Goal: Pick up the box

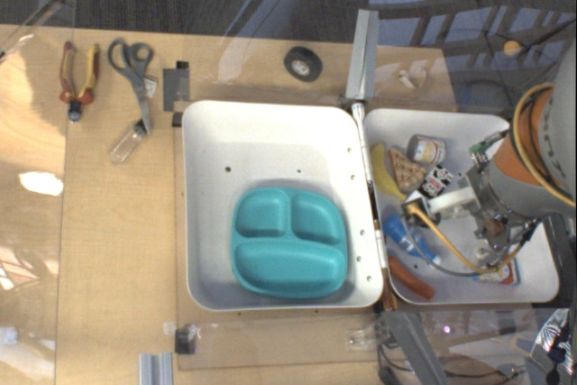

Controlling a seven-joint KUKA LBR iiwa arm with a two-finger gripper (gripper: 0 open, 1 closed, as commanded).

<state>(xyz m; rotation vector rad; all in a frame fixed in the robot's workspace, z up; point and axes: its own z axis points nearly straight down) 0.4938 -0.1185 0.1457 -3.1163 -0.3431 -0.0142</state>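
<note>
A light wooden bench (108, 221) is carrying two shallow white bins side by side, with dark carpet lying beyond its far edge. Red-handled pliers (77, 78), a pair of scissors (135, 72) and a roll of black tape (303, 63) are lying on the bench outside the bins. The left bin (270, 135) is holding a teal compartment tray (290, 242) sitting toward its near side. The right bin (451, 123) is crowded: a banana (382, 176) is lying along its left wall, a small tin can (425, 148) is resting near the far side, a blue item (402, 238) and a reddish-orange sausage-shaped item (411, 280) are lying toward the near left corner. The box (435, 183), small, with a black-and-white pattern, is sitting near the middle of this bin, just beside the banana and a waffle-patterned piece. The arm (541, 158) is reaching in from the right, its gripper (491, 234) hanging over the bin's right half, near the box but apart from it. Cables and wrist hardware are obscuring the jaws; their state cannot be determined.
</note>
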